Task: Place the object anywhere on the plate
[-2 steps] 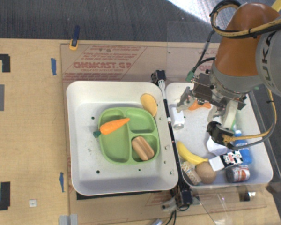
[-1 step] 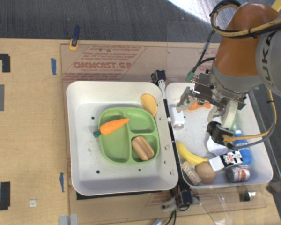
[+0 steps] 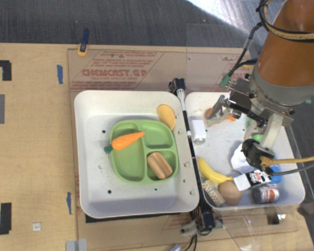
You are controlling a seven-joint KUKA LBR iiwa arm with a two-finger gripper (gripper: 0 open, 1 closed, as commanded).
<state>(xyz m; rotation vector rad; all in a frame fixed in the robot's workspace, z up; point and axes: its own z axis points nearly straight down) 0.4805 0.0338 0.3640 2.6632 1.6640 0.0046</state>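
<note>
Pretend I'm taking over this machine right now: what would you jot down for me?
Gripper: low over the right bin's far end, nothing seen held.
Green plate in the left bin already carries a carrot and a bread roll.
A yellow piece lies beside the plate, off it.
Banana, potato and can wait in the right bin.

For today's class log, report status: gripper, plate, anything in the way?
Gripper over right bin, nothing seen held. Green plate in left bin carries carrot and bread roll. Yellow piece lies beside plate. Right bin crowded: banana, can.
</note>
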